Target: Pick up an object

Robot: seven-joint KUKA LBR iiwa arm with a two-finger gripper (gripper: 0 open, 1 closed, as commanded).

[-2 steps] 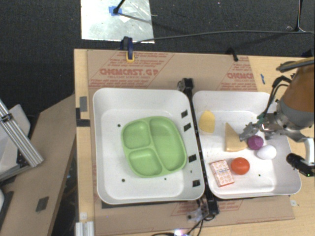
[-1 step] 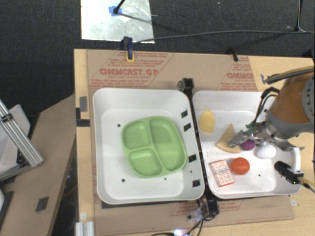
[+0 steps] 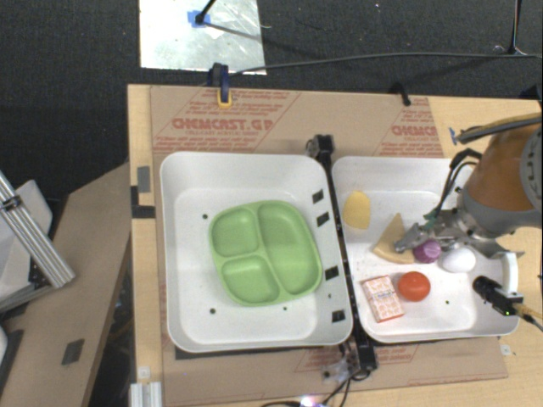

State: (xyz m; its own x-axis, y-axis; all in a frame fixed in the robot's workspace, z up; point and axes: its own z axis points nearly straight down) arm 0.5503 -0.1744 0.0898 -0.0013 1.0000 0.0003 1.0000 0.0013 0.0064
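A grey robot arm with an orange band above its wrist reaches in from the right side of the scene. It bends downward and leftward, ending in a low two-finger claw (image 3: 417, 237) whose tip points left.

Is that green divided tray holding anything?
Empty: the green three-compartment plastic tray in the left white bin shows only bare green compartments.
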